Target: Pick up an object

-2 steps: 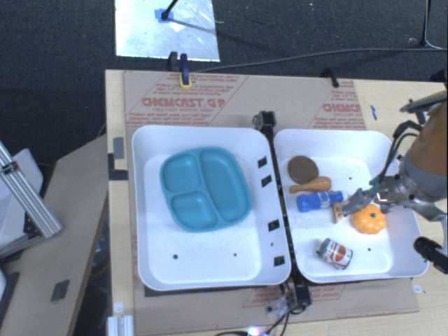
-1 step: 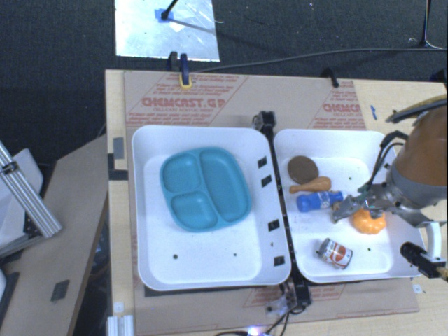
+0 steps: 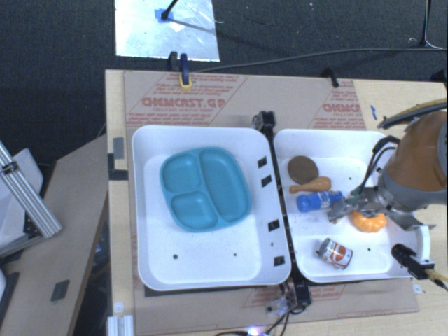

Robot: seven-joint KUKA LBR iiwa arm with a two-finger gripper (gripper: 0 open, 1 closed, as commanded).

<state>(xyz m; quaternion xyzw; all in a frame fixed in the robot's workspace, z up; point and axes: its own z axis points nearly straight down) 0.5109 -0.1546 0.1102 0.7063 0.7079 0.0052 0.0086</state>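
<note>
The gripper (image 3: 341,211), fingers' state unclear, sits beside the orange fruit (image 3: 369,221), probably light, smooth, best pinched across its middle

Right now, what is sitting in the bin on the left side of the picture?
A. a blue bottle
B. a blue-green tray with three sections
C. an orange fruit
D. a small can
B. The blue-green tray with three sections lies in the left bin, while the small things lie in the right bin.
</note>
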